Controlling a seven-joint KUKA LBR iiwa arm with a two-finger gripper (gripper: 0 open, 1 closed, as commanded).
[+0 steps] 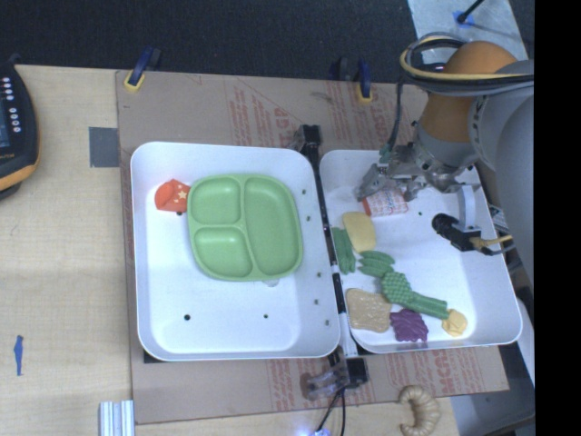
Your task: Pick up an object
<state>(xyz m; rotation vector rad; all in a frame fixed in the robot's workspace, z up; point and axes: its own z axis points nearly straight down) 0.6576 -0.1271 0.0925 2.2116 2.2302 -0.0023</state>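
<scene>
We see one wooden bench (64, 271) with one cardboard sheet (227, 107) on it, and dark floor (272, 16) beyond its far edge. One arm (463, 89) reaches in from the right. Two white bins sit side by side on the sheet, their inner walls touching.

The left bin (227, 334) holds one green plate (245, 225) with three compartments, and one red piece (171, 195) touching the plate's left rim. The front strip of this bin is bare.

The right bin (481, 289) holds seven small things. In its far part the gripper (392, 178) hangs just over one red-and-white packet (390, 205); we cannot tell whether the gripper is open or closed, or whether it touches the packet. The other six crowd the left wall and front:
- one knobbly green cob (408, 293) with a yellow end
- one tan slice (368, 309)
- one purple bunch (408, 325)
- one yellow piece (360, 232)
- one leafy green piece (375, 263)
- one dark green strip (342, 248)

The right half of this bin is open white floor.

Outside the bins we count two blue clamps (363, 84) on the sheet's far edge, one black-and-orange handset (14, 125) at the left edge, one grey tape patch (103, 145) and one curled tan thing (419, 410) on the sheet in front of the right bin.
</scene>
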